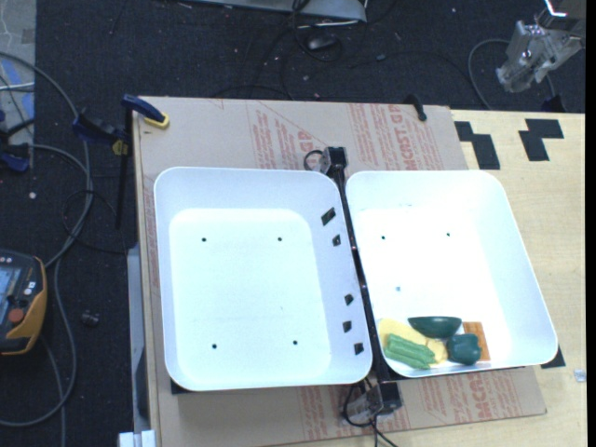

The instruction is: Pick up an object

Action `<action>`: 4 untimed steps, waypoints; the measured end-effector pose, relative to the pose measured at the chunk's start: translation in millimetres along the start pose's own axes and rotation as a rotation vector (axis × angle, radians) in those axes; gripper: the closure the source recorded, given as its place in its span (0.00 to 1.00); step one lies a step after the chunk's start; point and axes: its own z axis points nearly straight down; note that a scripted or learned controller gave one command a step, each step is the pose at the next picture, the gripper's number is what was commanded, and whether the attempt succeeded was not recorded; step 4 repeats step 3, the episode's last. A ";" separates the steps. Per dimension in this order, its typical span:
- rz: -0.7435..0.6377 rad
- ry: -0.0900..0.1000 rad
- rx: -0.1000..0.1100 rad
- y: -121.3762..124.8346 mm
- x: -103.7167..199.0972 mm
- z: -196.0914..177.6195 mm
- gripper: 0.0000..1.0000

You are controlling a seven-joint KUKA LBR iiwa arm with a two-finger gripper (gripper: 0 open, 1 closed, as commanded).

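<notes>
Two shallow white bins sit side by side on the table, whose brown cardboard surface carries red printed lettering. The left bin shows small dark marks on its floor and dark tabs along its right wall, next to the divide. The right bin holds a tight cluster of objects in its near corner: a dark green bowl sits uppermost, a pale yellow item lies to its left, a light green ridged piece lies across the front of that, touching it, and a dark teal lump rests just right of the ridged piece. An orange flat piece shows behind the teal lump. The gripper is at the upper right of the view, over the dark floor, well apart from both bins and from the cluster; whether it is open or closed cannot be told. A blue and yellow clamp sits at the table's far left corner.
</notes>
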 end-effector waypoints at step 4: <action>-0.005 0.001 0.003 -74.1 150.5 1.4 1.00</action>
